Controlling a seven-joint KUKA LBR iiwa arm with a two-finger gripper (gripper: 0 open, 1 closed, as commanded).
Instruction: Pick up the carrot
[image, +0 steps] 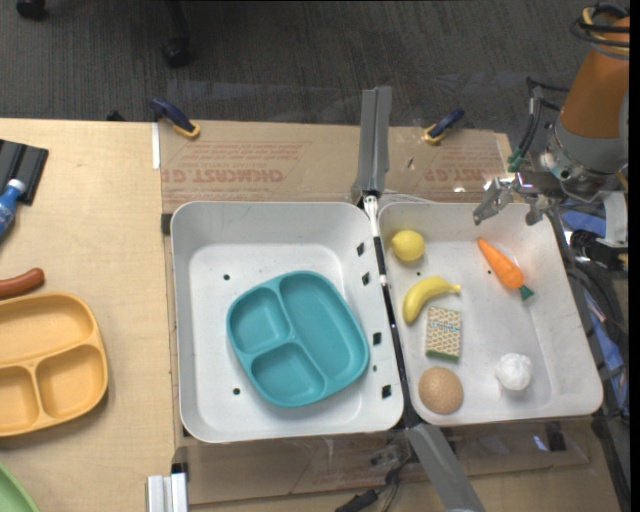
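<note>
The carrot (501, 264) lay in the right bin (570, 340), near its far right corner. Its long side ran at a slant, with the orange tip toward the far edge and the green end toward the right edge. The gripper (512, 195) hung over the bin's far edge, just past the carrot's tip, with nothing in it. I could not tell how wide it was. To reach the carrot, it would likely have to come a little nearer and go down.
</note>
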